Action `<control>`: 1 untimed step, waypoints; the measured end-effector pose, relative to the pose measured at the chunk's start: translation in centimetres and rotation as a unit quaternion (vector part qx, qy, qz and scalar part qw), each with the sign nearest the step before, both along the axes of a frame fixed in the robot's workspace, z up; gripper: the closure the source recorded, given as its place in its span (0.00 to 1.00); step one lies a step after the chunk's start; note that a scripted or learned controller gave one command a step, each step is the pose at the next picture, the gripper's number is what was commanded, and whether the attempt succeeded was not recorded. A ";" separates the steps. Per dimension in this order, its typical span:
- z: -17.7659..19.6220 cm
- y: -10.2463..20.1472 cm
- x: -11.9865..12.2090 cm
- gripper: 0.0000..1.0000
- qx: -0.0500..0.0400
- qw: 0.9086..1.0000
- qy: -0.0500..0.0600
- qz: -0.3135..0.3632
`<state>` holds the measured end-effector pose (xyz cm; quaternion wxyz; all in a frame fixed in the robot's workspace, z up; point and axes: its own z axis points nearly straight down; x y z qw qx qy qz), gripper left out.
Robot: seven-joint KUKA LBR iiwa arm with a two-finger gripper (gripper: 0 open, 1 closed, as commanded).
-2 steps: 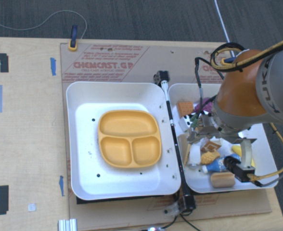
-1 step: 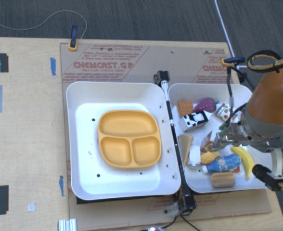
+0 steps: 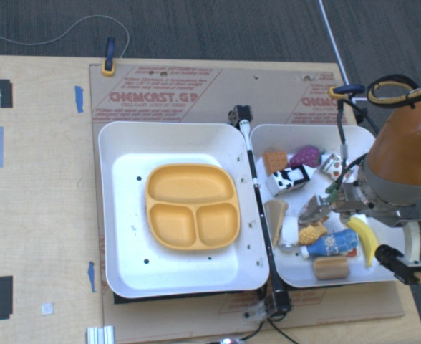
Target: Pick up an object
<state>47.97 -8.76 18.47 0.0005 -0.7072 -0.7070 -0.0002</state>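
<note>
Two shallow white plastic bins sit side by side on a sheet of printed brown cardboard [image 3: 196, 84] laid over the pale wooden bench [image 3: 31, 206].

The left bin [image 3: 117, 192] holds one item: a yellow-orange plastic plate with three compartments [image 3: 193, 206], one wide section toward the far side and two smaller ones toward the near side. The plate lies flat near the middle of the bin.

The right bin [image 3: 268, 138] holds a cluster of small objects. Toward the far side lie a tan square cracker-like piece [image 3: 275, 161], a purple rounded toy [image 3: 307, 155], a black-and-white cow-patterned block [image 3: 289, 179] and a small white patterned cube [image 3: 330, 165]. Toward the near side lie a beige cone-shaped piece [image 3: 275, 217] against the left wall, a yellow knobbly corn-like toy [image 3: 311, 232], a blue and white tube [image 3: 331, 244], a brown sausage-shaped piece [image 3: 331, 267] and a yellow banana [image 3: 365, 239].

The grey arm with its orange band [image 3: 404, 145] reaches over the right side of this bin and hides part of its floor and right wall. The gripper [image 3: 318, 208] sits low among the objects, just above the corn-like toy. Its metal fingers appear slightly apart, with nothing visibly between them, though clutter makes this hard to confirm. The arm is cut off at the frame's right edge.
</note>
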 end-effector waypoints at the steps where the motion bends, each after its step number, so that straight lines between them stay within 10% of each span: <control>1: -7.3 -4.2 -0.1 0.00 -0.001 1.000 0.000 0.000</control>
